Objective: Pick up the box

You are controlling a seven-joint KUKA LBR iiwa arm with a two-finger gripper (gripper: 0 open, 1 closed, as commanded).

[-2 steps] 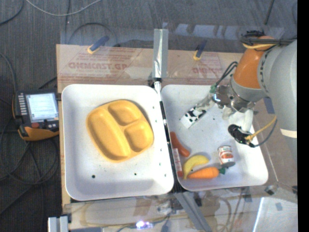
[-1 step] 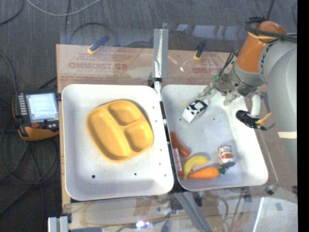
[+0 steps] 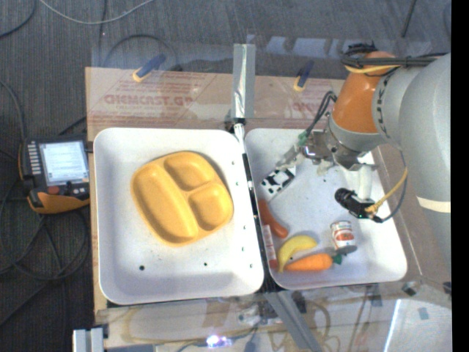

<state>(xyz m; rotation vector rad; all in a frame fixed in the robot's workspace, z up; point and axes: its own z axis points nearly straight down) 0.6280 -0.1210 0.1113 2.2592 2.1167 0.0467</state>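
The box [image 3: 277, 180] is small, with a black and white pattern, and lies in the upper left part of the right bin [image 3: 381, 259], close to the divider between the bins. My gripper [image 3: 302, 151] hangs just up and to the right of the box, below the orange band of the arm [image 3: 359, 105]. The box rests on the bin floor and the gripper's tip sits very near its upper right corner. Whether they touch is unclear.
Along the right bin's front lie a red sausage-like item [image 3: 268, 222], a banana [image 3: 295, 247], a carrot [image 3: 311, 263] and a small can [image 3: 341, 234]. A black cable plug [image 3: 353, 201] hangs off the arm. A yellow divided plate [image 3: 183, 195] fills the left bin [image 3: 117, 270].
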